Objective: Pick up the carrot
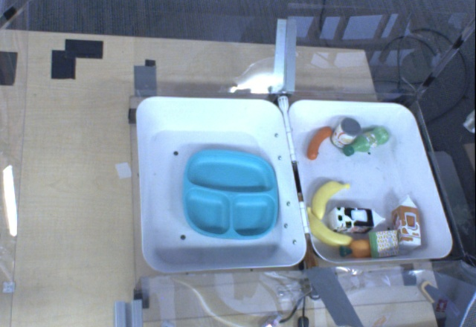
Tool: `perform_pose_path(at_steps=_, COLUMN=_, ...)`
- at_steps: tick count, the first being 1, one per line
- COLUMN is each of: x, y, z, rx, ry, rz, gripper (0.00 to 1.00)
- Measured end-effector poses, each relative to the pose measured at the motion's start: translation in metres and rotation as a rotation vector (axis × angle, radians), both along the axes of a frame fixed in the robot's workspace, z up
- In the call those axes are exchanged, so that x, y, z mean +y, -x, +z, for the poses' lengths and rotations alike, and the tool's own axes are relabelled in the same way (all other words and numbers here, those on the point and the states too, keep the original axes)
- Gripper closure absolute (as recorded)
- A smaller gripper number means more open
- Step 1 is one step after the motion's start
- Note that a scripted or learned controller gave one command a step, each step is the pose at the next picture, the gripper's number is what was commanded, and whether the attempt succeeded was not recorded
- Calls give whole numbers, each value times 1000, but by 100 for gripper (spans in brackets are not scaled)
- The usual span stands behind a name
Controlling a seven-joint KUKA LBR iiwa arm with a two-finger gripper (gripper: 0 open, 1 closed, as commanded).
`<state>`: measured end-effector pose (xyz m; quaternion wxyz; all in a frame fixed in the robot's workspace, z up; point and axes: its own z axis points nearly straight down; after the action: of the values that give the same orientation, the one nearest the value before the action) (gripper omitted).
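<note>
The carrot [320, 142] is a short orange piece lying at a slant in the upper left part of the right bin [416, 169]. It lies just left of a small can [346, 131] and a green bottle [367, 140], close to the divider between the bins.
The left bin [160, 192] holds a blue compartment tray [230, 193]. In the right bin's lower part lie a yellow banana [324, 212], a black-and-white cow toy [351, 219], a small orange fruit [360, 247], a green box [384, 242] and a brown carton [407, 224].
</note>
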<state>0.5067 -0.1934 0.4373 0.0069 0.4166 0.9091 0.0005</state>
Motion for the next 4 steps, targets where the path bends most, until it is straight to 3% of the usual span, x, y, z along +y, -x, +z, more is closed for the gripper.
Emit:
perform_pose_path(at_steps=1, x=49, y=-34, z=-37, rx=4, ry=-4, rz=-126, gripper=100)
perform_pose_path(at_steps=2, x=-13, y=9, z=1, rx=0, ry=-1, rz=-108, gripper=100)
perform_pose_path(at_steps=3, x=-12, y=18, z=-115, rx=6, ry=-4, rz=-211, gripper=100)
perform_pose_path(at_steps=4, x=-13, y=18, z=-179, rx=6, ry=-2, rz=52, gripper=100)
